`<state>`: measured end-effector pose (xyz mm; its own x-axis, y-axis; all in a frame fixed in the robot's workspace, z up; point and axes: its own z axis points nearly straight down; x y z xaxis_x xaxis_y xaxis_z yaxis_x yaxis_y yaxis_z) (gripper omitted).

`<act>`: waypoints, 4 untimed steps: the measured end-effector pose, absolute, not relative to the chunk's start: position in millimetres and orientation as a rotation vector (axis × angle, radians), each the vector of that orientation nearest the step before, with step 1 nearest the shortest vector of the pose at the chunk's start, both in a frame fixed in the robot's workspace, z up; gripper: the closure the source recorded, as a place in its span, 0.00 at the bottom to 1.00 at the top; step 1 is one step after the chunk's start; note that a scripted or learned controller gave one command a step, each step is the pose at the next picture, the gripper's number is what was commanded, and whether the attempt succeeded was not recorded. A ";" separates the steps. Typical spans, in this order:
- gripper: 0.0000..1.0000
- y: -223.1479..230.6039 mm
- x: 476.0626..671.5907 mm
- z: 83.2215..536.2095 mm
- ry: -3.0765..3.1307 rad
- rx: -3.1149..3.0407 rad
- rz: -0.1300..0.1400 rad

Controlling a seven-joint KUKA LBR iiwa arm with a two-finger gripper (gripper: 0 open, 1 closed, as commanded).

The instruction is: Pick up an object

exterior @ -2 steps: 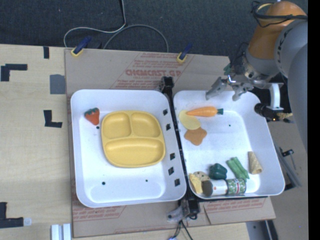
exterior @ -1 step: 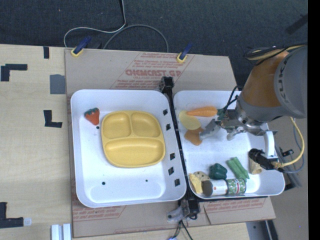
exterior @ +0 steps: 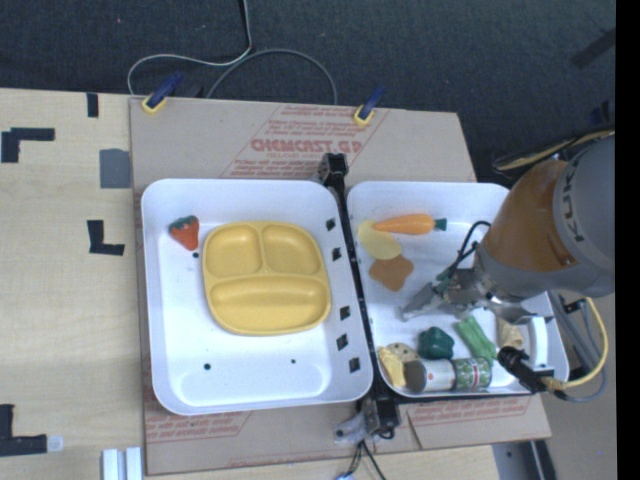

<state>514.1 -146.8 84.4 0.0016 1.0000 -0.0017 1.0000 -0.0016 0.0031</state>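
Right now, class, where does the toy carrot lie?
The toy carrot lies in the right bin, near its far edge, just above the pale yellow piece and the brown piece.

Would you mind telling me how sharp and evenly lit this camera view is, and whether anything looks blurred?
Camera view: even, soft lighting, faint shadows inside the left bin; the yellow plate and carrot are fairly sharp; the gripper looks smeared, its outline unclear; the arm is soft-edged.
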 end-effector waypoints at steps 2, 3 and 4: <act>0.00 -127.7 486.3 86.9 2.222 2.215 0.008; 1.00 -129.6 487.0 97.5 2.217 2.215 0.007; 0.00 -129.4 486.2 96.5 2.218 2.217 0.005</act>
<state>486.2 -129.4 96.5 -0.0005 1.0000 -0.0016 1.0000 0.0005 0.0060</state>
